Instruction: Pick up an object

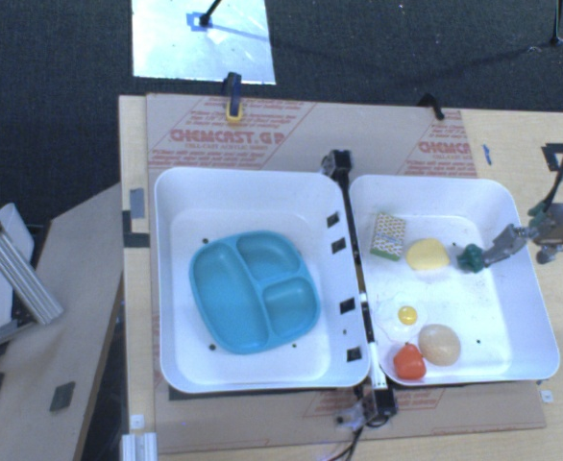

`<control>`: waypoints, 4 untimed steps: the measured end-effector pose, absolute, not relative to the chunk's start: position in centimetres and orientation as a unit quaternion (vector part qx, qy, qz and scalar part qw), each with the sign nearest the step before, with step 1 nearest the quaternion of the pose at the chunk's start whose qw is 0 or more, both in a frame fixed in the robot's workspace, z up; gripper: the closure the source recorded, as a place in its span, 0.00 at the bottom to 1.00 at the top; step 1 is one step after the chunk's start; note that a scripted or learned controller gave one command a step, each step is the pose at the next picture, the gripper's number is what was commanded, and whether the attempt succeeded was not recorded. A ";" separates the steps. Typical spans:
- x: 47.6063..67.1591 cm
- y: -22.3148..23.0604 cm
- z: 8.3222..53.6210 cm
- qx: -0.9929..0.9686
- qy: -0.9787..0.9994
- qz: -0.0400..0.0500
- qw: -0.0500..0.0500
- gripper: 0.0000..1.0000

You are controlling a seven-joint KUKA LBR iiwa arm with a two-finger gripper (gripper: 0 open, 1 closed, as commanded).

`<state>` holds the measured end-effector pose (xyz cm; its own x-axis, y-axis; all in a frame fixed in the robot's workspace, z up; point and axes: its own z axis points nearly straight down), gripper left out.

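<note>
Hand: the hand (476, 257) reaches in low over the right bin (522, 301), its grey finger slanting down toward the bin floor; a dark green tip or small green thing sits at its end, and I cannot tell which.
Grip: whether the fingers are apart or together is not clear from this slant (the tip is small and blurred), so I cannot tell, and nothing can be called held.
Just beside the hand: a lemon (428, 254), the nearest thing, lies right by the green tip, perhaps touching it; it looks the likely target, judging by the aim of the hand.
Past the lemon: a checked box (388, 235) leans near the bin's inner wall, close to the lemon on its far side from the hand.
Nearer the camera than the hand: a fried egg (403, 317), flat on the floor, then a beige egg (439, 344) and a red fruit (409, 362) touching each other by the front wall, well apart from the hand.
Farthest from the hand: the left bin (181, 209), holding a blue tray (255, 290) with three compartments.
Why so: the loose things are gathered in the bin on the arm's side, within easy reach.
Bench: a bench (291, 128) carries both bins side by side.
</note>
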<state>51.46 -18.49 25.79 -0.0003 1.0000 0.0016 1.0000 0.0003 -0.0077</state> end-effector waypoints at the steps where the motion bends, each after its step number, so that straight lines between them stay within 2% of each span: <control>1: 51.7 -18.4 26.3 -0.706 -0.708 0.000 -0.001 0.00; 2: 51.7 -18.3 22.1 -0.707 -0.708 0.000 0.000 0.00; 3: 50.7 -18.5 17.2 -0.707 -0.707 0.001 0.001 0.00; 4: 50.5 -18.5 10.9 -0.707 -0.707 0.001 0.002 0.00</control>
